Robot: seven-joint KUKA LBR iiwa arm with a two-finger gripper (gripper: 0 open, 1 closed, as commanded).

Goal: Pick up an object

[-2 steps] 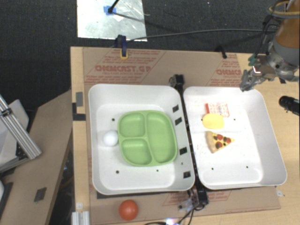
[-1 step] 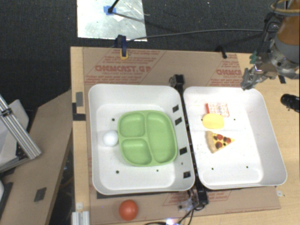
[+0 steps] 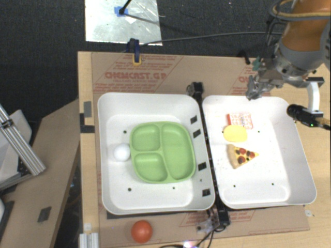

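Camera view: the gripper is held over the right bin's far rim, its opening not discernible, nothing seen held, so the pizza slice below it lies reachable.

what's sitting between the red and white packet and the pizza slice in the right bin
A flat yellow disc lies between the packet and the pizza slice, touching or slightly overlapping the packet, as the camera view shows.

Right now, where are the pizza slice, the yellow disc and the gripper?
pizza slice (image 3: 241, 155): camera view, its topped middle.
yellow disc (image 3: 235, 134): camera view, its centre.
gripper (image 3: 253, 93): camera view, fingertip end.
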